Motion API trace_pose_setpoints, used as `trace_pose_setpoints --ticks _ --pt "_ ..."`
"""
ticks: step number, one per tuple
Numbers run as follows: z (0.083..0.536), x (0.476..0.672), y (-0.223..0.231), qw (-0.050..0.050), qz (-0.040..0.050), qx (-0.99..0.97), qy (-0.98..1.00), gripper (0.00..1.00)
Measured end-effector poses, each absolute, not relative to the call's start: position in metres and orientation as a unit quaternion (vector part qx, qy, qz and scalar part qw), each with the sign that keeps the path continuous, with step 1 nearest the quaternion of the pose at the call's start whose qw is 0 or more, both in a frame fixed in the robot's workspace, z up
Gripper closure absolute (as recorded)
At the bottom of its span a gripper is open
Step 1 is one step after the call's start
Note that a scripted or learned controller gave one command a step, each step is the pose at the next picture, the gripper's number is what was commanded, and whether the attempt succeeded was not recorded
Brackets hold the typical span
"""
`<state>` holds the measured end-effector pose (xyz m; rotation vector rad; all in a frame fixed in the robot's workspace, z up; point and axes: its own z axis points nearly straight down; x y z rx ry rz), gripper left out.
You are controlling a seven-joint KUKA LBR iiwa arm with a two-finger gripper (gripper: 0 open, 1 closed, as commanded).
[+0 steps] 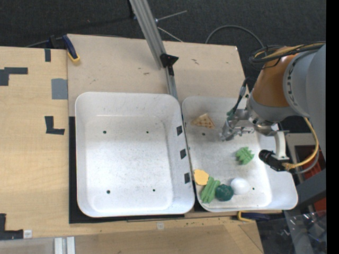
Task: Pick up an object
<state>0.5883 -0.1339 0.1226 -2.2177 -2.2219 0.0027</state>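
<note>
My gripper (226,135) hangs low over the middle of the right bin (275,194), its tips near the bin floor with nothing seen between them. A tan waffle-like wedge (203,121) lies just to its upper left. A small green leafy piece (244,155) sits to its lower right. Along the bin's front lie an orange-yellow piece (200,177), a light green long piece (210,189), a dark green round piece (224,192) and a white ball (240,185).
The left bin (85,142) stands beside the right one, with black clips (183,153) on the shared rim. A slanted metal pole (153,33) crosses above the bins. The arm's bulky wrist (275,86) and cables (296,163) overhang the right bin's right side.
</note>
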Motion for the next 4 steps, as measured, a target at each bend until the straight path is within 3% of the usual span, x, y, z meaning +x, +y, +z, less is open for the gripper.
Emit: trace_pose_setpoints --ticks 3,4 --pt "0.287 0.574 -0.140 -0.003 -0.0013 -0.707 -0.707 1.00" --pt "0.270 0.592 -0.082 0.001 0.0002 -0.705 -0.709 1.00"
